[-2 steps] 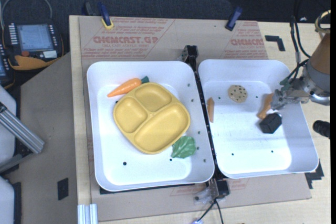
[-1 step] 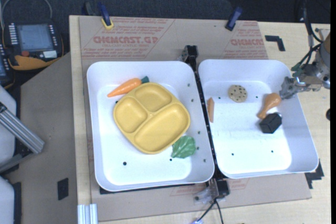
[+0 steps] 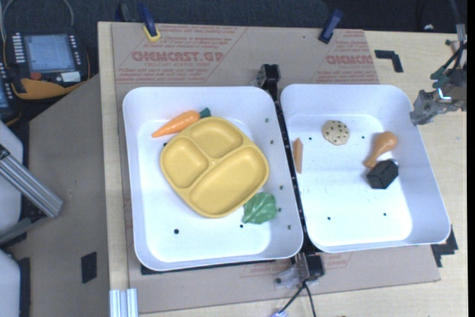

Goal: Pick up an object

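The right bin [image 3: 356, 230] holds a round cookie [image 3: 335, 132], an orange-brown drumstick [image 3: 380, 147], a small black block [image 3: 383, 174] and a thin orange stick [image 3: 297, 154] against its left wall. In the left bin [image 3: 148, 234] lie a yellow divided plate [image 3: 214, 165], a carrot [image 3: 176, 122] at the plate's far left and a green leaf [image 3: 260, 208] at its near right. My gripper [image 3: 427, 108] hangs at the view's right edge, over the right bin's far right rim. It is apart from every object, with the drumstick nearest.
Both bins rest on a cardboard-covered bench [image 3: 223, 56], held by clamps [image 3: 151, 24] at the far edge. A pendant with a screen [image 3: 46, 56] lies off the bench to the far left. A metal rail [image 3: 30, 185] slants at the left edge.
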Motion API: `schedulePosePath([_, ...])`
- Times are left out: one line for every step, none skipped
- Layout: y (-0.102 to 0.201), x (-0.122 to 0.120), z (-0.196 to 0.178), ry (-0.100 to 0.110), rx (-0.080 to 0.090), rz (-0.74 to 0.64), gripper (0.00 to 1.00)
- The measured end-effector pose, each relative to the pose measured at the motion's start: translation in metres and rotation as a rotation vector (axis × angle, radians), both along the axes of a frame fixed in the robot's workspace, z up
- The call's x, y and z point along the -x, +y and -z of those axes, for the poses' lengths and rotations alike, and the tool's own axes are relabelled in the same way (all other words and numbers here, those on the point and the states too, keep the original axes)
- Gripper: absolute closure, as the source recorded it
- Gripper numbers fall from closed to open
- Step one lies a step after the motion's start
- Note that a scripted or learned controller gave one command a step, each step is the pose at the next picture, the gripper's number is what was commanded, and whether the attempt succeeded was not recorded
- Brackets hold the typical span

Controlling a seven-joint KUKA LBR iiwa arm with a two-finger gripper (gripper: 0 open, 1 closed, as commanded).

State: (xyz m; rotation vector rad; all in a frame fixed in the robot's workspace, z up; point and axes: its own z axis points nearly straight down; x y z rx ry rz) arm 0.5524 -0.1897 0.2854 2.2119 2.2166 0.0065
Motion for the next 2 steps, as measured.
schedulePosePath([0.000,-0.001,-0.002,0.006,-0.002,0.001,1.00])
schedulePosePath([0.053,0.011,0.002,0.012,-0.007,-0.003,1.00])
